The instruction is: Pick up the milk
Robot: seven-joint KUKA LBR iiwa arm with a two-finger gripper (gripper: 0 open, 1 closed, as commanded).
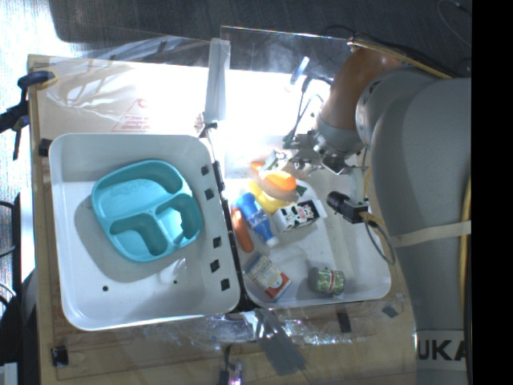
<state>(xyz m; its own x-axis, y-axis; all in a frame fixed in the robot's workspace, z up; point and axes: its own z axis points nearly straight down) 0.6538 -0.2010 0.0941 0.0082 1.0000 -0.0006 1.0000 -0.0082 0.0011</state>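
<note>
two white bins (72, 295), one blue divided plate (148, 219), one milk carton (298, 215), perhaps five other small groceries.

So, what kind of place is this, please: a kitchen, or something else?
Probably a robot laboratory bench, not a kitchen. A large grey robot arm with an orange band reaches over two shallow white plastic bins, taped onto a wooden board. Small toy-like groceries and a turquoise divided plate lie inside.
</note>
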